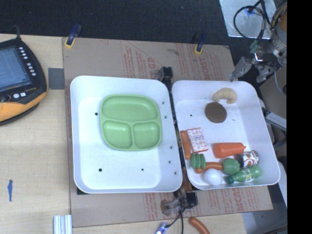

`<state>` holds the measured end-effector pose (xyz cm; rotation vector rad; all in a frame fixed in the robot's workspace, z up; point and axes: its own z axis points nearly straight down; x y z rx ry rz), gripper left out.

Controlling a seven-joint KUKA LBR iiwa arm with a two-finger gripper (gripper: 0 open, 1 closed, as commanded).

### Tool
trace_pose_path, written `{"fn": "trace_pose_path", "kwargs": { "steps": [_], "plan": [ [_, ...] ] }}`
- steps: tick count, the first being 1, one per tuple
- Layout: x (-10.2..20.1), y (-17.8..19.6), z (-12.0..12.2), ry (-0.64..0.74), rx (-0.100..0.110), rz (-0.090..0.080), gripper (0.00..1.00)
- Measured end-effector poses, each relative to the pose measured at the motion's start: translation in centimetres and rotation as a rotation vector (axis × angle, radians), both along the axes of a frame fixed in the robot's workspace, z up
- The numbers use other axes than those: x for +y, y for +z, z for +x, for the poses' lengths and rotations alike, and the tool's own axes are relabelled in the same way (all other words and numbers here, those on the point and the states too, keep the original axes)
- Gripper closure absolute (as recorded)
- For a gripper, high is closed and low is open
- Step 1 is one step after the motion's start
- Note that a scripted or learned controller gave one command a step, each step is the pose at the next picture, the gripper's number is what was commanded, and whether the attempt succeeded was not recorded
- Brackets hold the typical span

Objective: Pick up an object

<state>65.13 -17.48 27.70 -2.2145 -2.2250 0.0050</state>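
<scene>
My gripper [253,70] hangs above the far right corner of the right bin [265,126], past its rim, fingers spread and nothing between them. Below it in that bin lie a pale croissant [225,95] and a brown round cookie [215,112]. Nearer the front are a red-and-white packet [197,139], an orange carrot piece [228,149], a small can [250,157], a green round item [230,166], a white egg [212,177] and a green bottle [243,175]. A thin carrot [185,145] lies along the bin's left wall.
The left bin [83,145] holds a green divided plate [131,122]. A teach pendant [17,79] rests on the bench at far left. Clamps [73,34] pin the cardboard at the back. Cables [251,13] hang behind the arm.
</scene>
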Motion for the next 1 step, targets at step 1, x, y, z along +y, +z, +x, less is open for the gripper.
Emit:
{"fn": "trace_pose_path", "kwargs": {
  "steps": [1],
  "plan": [
    [-3.75, -9.37, 0.4, 0.0, 0.003, -0.001, 0.0]
  ]
}}
